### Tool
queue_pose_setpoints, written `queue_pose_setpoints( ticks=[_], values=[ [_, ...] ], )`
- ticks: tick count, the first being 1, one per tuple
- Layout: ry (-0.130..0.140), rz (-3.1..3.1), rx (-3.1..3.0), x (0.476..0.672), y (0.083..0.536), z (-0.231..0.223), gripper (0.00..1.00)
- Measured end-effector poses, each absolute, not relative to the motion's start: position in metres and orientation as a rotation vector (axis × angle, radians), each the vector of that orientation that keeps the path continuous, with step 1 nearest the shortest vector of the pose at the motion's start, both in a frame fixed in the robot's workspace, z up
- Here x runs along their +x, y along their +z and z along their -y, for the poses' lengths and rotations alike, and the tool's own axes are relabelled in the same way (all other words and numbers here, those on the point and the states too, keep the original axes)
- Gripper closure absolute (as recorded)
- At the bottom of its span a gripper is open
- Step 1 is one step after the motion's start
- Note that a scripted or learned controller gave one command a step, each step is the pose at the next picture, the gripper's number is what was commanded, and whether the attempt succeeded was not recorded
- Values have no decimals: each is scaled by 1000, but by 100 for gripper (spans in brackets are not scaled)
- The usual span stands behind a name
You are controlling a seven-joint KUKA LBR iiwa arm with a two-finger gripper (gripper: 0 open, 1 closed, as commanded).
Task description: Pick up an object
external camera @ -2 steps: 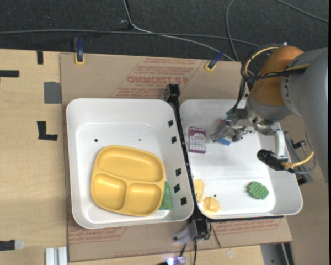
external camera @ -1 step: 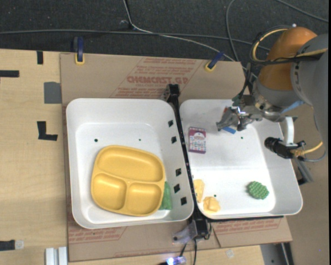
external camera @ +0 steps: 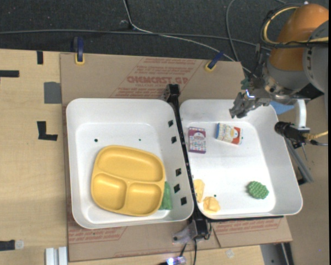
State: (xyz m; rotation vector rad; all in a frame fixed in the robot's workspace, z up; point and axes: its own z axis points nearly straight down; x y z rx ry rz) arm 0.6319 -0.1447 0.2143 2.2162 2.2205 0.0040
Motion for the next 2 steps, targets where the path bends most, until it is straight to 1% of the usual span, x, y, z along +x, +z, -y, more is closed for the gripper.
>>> queue_pose_setpoints(
  ticks=[1,2],
  values=[
    [2,-2220,2218,630,257,147,100],
    [0,-2229,2215,644,257,91,100]
  ],
)
